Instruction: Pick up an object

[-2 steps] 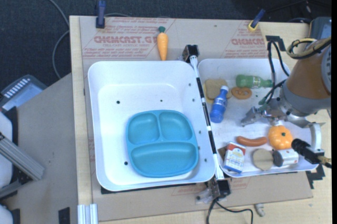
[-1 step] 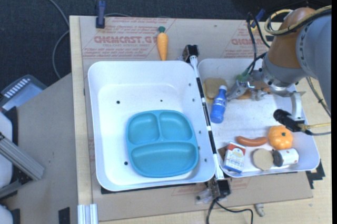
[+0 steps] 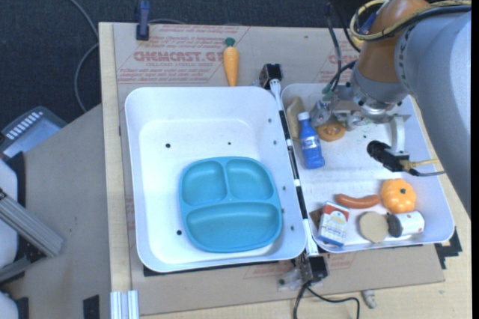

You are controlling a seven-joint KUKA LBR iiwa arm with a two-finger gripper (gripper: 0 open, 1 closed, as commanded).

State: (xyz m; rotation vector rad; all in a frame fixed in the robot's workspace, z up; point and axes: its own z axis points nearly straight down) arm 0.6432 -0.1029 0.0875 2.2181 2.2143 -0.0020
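Left bin [image 3: 150, 123] holds a blue divided plate [image 3: 230, 203].

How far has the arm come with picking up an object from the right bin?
Done: the grey arm's gripper is low in the right white bin, beside the round brown pastry and blue plastic bottle. In hand: nothing visibly between the fingers; the pastry lies on the bin floor. Left: grasp and lift one object.
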